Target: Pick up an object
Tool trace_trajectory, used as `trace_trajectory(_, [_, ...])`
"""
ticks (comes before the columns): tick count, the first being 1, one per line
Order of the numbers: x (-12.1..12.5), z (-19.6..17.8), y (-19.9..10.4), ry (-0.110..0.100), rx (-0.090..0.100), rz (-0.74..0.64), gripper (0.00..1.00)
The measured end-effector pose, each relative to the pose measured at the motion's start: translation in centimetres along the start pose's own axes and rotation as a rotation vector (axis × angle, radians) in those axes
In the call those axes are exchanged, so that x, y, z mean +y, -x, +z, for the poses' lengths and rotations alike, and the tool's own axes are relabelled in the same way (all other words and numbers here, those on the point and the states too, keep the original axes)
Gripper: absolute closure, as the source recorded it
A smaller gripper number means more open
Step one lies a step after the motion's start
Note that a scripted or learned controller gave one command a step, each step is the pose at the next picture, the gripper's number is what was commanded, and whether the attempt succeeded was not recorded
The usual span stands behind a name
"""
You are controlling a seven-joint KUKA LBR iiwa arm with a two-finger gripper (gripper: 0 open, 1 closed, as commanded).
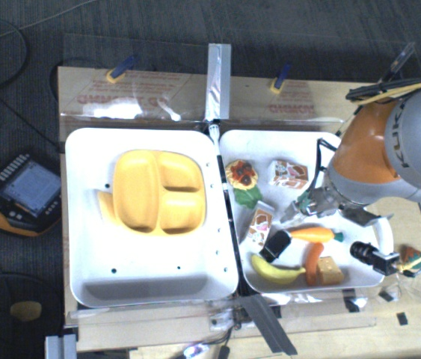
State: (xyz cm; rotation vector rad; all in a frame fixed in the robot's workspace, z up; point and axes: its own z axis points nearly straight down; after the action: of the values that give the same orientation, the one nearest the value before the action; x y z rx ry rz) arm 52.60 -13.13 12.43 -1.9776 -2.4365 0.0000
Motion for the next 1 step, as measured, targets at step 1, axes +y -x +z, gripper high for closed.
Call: trace_trajectory(1, [4.85,-9.17,-1.74,0.000,-0.006,0.214,1.00])
